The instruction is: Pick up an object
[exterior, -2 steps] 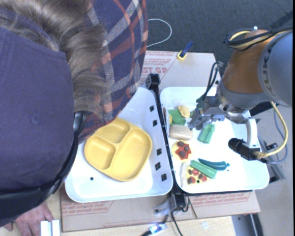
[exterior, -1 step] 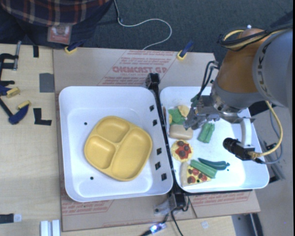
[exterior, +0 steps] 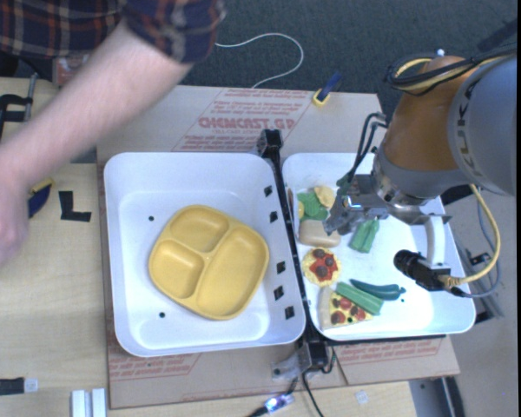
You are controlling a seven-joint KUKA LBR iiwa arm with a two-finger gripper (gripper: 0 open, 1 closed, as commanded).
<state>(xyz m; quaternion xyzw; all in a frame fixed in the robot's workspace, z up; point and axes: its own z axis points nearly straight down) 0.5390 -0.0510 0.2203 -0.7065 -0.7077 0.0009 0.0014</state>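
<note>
A: Where is the gripper (exterior: 343, 220) placed?

B: It is lowered into the right bin (exterior: 451, 320), at the far-left part of it, among toy food; whether it is wide, narrow or holding anything cannot be told, since the tips are lost against the clutter.

A: What is counted as the task's thing?

B: No single object is named by the task; a green piece (exterior: 365, 234) is seen just right of the gripper, a tan piece (exterior: 315, 232) just left of it, and a green-and-yellow piece (exterior: 315, 203) on the far side; a small pizza (exterior: 321, 266) lies nearer, and a dark green pepper (exterior: 378, 290) and a pizza slice (exterior: 346, 306) nearer again.

A: What could be spoiled from here?

B: A clean grasp is threatened by crowding; the pieces beside the gripper are packed close, so two may be pinched together, or one may be pushed aside and none caught; the divider (exterior: 282, 233) between the bins is close on the left, and a piece may be jammed against it.

A: Is anything else to be feared?

B: A blurred hand (exterior: 17, 207) is reached in at the far left, over the bench; the left bin (exterior: 126, 259), with its yellow plate (exterior: 210, 261), may be knocked if that hand is swept across; it is kept well apart from the arm at this moment.
</note>
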